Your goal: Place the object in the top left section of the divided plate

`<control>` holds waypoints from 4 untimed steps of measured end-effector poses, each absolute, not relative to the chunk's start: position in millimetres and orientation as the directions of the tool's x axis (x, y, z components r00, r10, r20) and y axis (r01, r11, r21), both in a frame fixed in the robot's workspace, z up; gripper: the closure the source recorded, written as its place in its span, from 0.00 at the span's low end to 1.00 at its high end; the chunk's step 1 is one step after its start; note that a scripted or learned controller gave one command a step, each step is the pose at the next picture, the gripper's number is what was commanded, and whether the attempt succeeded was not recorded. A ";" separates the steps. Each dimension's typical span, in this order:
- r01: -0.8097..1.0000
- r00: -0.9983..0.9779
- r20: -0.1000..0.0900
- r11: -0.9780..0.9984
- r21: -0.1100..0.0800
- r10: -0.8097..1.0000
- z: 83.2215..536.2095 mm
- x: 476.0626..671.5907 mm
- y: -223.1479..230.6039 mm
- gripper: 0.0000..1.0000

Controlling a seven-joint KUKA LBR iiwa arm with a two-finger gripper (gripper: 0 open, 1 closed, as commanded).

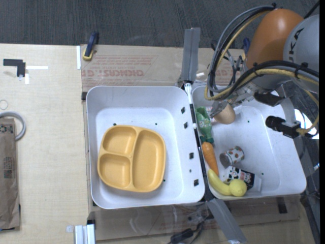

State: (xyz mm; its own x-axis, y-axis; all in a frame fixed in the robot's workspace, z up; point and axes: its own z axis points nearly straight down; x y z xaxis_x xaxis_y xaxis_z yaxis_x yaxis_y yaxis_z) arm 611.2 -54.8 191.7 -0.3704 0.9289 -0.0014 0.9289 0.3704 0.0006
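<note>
Over the right bin, tool touching tan egg.

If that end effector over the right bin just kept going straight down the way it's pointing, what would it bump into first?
Probably the tan egg-shaped object right beneath the end effector, near the right bin's upper left corner. They already look close or touching, though depth is hard to judge from this slanted view. The green item lies just beside it.

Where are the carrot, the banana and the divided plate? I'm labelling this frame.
carrot (210, 156): camera view, mid-body.
banana (217, 183): camera view, middle of the curve.
divided plate (163, 159): camera view, right rim.
</note>
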 end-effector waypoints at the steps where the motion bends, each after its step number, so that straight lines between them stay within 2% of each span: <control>1: 0.818 -0.575 -0.001 0.575 -0.001 0.818 191.6 576.6 -79.3 1.00; 2: 0.735 -0.679 0.000 0.679 -0.001 0.735 230.7 510.1 -46.7 1.00; 3: 0.819 -0.574 0.001 0.574 -0.004 0.819 190.4 477.0 7.0 1.00; 4: 0.887 -0.462 -0.001 0.462 -0.003 0.887 190.4 489.5 22.1 1.00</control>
